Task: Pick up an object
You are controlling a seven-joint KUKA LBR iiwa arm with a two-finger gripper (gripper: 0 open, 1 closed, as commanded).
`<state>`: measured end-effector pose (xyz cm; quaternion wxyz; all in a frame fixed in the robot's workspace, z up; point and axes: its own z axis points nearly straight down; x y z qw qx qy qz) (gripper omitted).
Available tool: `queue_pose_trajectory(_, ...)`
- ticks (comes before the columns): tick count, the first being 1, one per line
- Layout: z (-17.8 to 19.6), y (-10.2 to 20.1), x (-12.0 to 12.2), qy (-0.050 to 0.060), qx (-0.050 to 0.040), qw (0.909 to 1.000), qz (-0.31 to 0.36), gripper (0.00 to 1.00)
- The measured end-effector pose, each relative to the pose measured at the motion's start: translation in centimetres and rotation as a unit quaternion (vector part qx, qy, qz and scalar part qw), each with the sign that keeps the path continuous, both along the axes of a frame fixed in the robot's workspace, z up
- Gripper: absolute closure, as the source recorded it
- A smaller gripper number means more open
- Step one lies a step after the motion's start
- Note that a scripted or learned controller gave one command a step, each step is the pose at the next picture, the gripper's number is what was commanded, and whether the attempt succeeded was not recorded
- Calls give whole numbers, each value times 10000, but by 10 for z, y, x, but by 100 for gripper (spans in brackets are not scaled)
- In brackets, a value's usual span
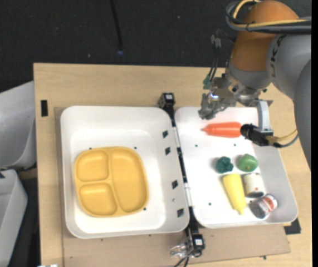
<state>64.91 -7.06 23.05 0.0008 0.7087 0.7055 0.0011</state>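
My gripper (208,110) hangs over the far left corner of the right bin (203,204), and nothing shows between its fingers. An orange carrot (223,129) lies just in front and to the right of it. Further toward the front are a dark green piece (224,164), a light green round fruit (248,162), a yellow corn cob (234,192), and a small white and red can (263,205) on its side. A second white can (253,183) lies by the corn.
The left bin (69,127) holds a yellow three-compartment plate (111,180). Small black clips (166,99) line the seam between the bins. The wooden bench (92,77) stretches behind both bins.
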Motion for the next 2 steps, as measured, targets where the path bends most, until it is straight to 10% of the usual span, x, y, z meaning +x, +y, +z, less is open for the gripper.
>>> queue_pose_trajectory(2, 7, 113, -25, 17, 8, 10000, 59, 100)
